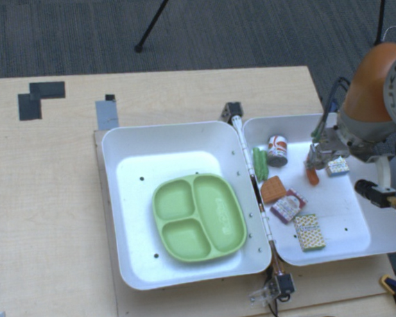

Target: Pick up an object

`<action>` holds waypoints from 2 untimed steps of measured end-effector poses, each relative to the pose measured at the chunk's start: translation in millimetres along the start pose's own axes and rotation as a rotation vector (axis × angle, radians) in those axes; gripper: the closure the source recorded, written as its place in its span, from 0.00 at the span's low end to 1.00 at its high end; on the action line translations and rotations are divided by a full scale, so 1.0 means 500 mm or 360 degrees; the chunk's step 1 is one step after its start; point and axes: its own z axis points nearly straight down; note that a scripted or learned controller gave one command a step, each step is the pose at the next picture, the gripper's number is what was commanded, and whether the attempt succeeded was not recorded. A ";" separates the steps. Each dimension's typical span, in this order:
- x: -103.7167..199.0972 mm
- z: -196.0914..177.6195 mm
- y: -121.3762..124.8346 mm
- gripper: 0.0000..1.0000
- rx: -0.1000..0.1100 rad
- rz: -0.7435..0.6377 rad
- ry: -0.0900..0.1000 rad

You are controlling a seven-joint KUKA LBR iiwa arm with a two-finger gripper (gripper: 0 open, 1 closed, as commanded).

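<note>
My gripper (316, 158) hangs over the right bin (352, 244), near its upper middle. A small orange-red piece (312, 176) lies just below the gripper tip; I cannot tell whether they touch. A small white and green box (337, 167) sits right beside the gripper. Further left are a red and white can (277, 150), a green packet (260, 162) against the bin's left wall, an orange square (273, 188), a purple packet (287, 207) and a yellowish patterned box (309, 232).
The left bin (128, 196) holds a light green divided plate (199, 217). The arm with its orange band (373, 92) comes in from the right over the right bin's far corner. Bare floor shows in the right bin's lower right part.
</note>
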 end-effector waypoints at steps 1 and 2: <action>0.000 0.000 0.000 0.00 0.0000 0.0000 0.0000; 0.020 0.058 -0.096 0.00 0.0000 0.0004 -0.0002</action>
